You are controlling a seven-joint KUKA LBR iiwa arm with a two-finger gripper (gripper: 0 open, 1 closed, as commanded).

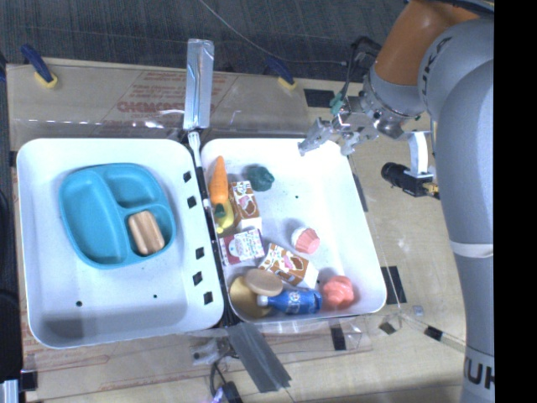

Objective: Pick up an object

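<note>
— How many things do you count down there?

— Two white bins. The left bin (33, 225) bears one blue divided plate (109, 208), and in its lower right compartment lies one tan bread roll (146, 232). The right bin (336, 191) holds the rest, crowded along its left wall and near edge: one orange carrot (217, 180), one yellow banana (223, 215) just below it, three small printed cartons (243, 200) (243, 246) (288, 266), one dark green lump (261, 177), one pink and white cupcake-like piece (307, 241), one pink rounded fruit (338, 293), one blue bottle (293, 301) lying on its side, and one gold disc (243, 296) with a tan round lid (264, 282) on it.

— And where is your claw?

— My claw (329, 140) hangs over the far rim of the right bin, near its far right corner, well apart from every piece. My arm comes in from the right, orange band (419, 32) above the wrist, the wrist bent so the claw points leftward and down.

— Is it grasping anything?

— No. The fingers (309, 145) are spread apart, released, with nothing between them. Everything to be picked lies in the bins.
</note>
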